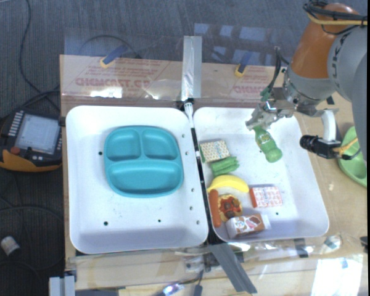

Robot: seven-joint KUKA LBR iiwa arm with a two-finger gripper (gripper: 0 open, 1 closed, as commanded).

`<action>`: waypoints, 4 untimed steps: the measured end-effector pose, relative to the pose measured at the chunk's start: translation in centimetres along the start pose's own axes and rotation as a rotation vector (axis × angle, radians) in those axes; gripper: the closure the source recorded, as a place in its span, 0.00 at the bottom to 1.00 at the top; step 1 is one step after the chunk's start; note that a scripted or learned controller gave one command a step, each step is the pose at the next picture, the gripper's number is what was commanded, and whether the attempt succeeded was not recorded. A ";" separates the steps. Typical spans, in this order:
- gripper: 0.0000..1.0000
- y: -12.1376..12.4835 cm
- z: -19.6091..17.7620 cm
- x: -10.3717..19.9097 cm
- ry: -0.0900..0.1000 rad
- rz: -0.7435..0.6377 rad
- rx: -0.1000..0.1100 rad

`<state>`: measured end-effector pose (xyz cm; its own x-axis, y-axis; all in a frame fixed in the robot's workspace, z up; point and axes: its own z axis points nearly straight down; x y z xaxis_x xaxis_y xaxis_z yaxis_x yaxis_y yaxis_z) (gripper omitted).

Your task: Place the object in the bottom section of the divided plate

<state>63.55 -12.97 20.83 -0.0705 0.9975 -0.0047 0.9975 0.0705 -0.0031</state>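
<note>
A teal divided plate (143, 161) lies in the left bin (86, 214), with two small sections at the far side and one wide section at the near side. My gripper (261, 121) hangs over the far part of the right bin (308, 196). A green bottle (269, 147) sits directly under the gripper's tip, its top touching or nearly touching the tip. Whether the bottle is held or lies on the bin floor cannot be told from this view.
The right bin also holds a patterned square packet (213, 149), a green pod-like item (223, 164), a banana (228, 183), a red-orange item (225, 206), a red checkered packet (266, 196) and a small carton (246, 225). A divider (196, 159) separates the bins.
</note>
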 end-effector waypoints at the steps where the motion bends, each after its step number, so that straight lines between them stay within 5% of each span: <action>1: 1.00 0.2 2.5 7.3 0.004 -0.089 0.000; 3: 1.00 1.6 -2.0 20.5 0.002 -0.445 -0.003; 4: 1.00 1.3 -6.4 23.6 0.001 -0.565 -0.004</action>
<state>63.23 10.69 27.09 -0.5934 0.8049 -0.0027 0.8049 0.5934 -0.0015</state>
